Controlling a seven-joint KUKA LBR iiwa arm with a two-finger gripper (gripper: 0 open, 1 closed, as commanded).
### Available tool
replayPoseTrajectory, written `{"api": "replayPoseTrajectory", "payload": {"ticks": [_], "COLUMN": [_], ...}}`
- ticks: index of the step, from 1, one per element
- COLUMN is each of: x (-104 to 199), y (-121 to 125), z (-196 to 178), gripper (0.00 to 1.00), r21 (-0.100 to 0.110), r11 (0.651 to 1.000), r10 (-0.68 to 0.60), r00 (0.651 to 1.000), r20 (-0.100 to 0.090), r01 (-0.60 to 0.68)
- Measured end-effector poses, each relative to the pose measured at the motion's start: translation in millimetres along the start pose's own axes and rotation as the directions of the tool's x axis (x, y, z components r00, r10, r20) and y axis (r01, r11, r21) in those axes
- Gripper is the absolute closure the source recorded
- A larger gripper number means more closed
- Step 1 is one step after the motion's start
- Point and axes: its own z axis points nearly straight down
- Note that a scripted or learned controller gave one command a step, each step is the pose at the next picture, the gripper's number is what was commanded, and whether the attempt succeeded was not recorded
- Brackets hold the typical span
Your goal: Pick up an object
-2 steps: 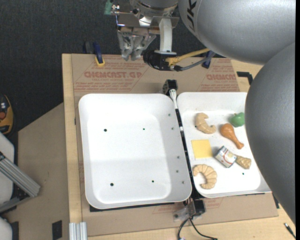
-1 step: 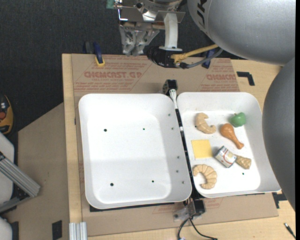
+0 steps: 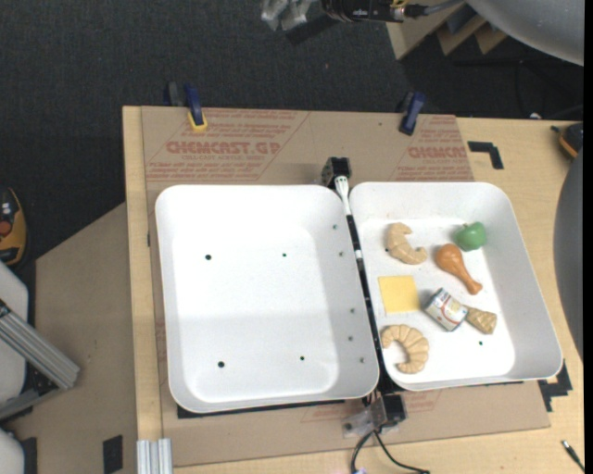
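Observation:
The right white bin (image 3: 519, 278) holds several toy foods. A tan pastry (image 3: 405, 243) lies near its left wall, with a green pepper (image 3: 471, 235) and an orange drumstick (image 3: 458, 265) to its right. Below them sit a yellow cheese square (image 3: 399, 294), a small silver can (image 3: 445, 309) lying on its side, a tan wedge (image 3: 483, 321) touching the can, and a croissant (image 3: 407, 346) at the front. My gripper (image 3: 283, 13) hangs blurred at the top edge, far behind both bins and well above the bench.
The left white bin (image 3: 259, 287) stands beside the right one on a brown board (image 3: 278, 139). Two blue clamps (image 3: 193, 105) (image 3: 411, 109) hold the board's far edge. The grey arm (image 3: 537, 23) crosses the top right corner.

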Motion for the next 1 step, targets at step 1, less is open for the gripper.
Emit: {"api": "replayPoseTrajectory", "payload": {"ticks": [1], "x": [-1.4], "y": [-4.2], "z": [163.4], "gripper": [1.0], "r21": [0.034], "r11": [0.999], "r10": [0.003], "r00": [1.0], "r20": [0.01], "r01": [-0.004]}}
